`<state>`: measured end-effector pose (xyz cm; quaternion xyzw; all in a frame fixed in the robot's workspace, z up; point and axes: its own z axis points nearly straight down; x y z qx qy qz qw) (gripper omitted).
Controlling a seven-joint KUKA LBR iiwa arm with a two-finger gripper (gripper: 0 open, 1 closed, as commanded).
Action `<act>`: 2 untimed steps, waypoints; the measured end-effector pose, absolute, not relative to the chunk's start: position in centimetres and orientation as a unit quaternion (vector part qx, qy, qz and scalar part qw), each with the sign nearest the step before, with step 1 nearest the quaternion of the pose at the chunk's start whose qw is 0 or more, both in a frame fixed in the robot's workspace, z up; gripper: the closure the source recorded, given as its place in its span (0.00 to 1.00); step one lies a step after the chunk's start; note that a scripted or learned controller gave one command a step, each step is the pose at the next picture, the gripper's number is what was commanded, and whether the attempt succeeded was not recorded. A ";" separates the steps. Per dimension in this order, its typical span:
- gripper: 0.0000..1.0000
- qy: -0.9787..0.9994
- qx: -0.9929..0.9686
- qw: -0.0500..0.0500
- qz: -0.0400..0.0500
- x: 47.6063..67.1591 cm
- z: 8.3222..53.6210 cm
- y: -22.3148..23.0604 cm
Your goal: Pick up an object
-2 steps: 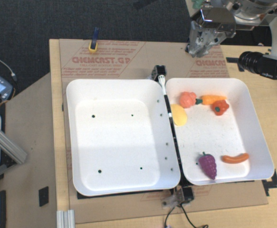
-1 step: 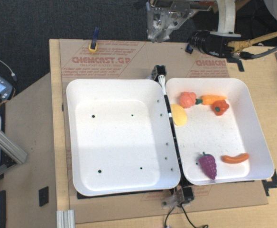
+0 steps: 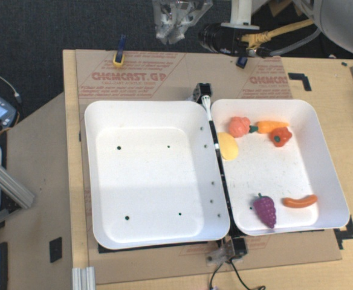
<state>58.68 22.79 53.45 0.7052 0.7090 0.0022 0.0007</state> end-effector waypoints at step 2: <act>1.00 0.707 0.708 0.001 0.002 63.2 53.3 22.4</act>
